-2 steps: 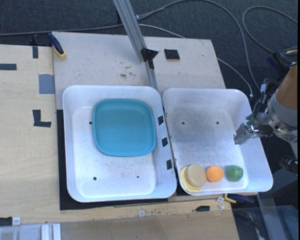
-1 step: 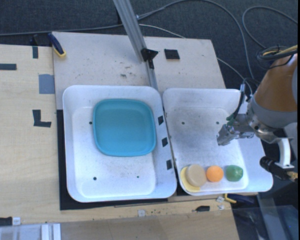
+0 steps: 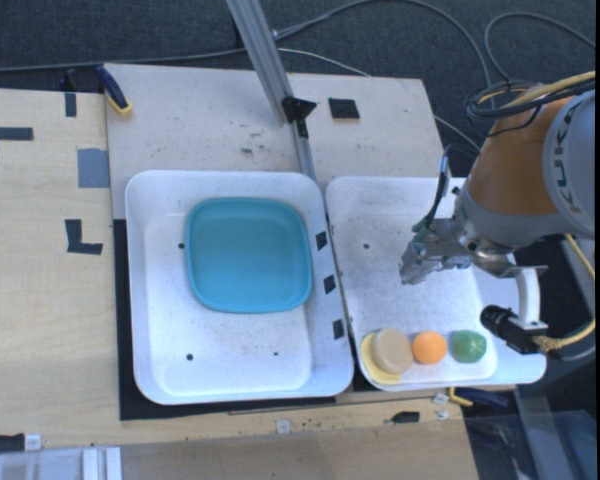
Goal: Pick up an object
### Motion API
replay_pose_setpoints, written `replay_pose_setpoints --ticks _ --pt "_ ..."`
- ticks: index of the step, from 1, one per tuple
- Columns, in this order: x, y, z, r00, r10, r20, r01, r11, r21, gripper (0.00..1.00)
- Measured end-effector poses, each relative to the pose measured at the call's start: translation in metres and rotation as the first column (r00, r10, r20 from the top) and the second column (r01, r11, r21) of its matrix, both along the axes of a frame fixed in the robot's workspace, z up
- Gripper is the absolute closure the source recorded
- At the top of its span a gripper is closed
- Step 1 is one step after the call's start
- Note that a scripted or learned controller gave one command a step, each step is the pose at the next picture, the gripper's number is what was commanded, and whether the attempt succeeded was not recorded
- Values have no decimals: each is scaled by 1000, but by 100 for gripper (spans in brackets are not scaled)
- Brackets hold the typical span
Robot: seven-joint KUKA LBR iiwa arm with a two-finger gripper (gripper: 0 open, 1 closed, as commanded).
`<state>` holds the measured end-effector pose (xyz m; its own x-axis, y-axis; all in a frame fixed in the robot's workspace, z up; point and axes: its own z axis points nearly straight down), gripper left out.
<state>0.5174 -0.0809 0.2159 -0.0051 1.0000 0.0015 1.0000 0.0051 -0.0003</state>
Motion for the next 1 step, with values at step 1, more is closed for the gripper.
replay_pose_setpoints --ticks 1 --pt "2 52 -4 1000 0 -1 0 1000 0 100"
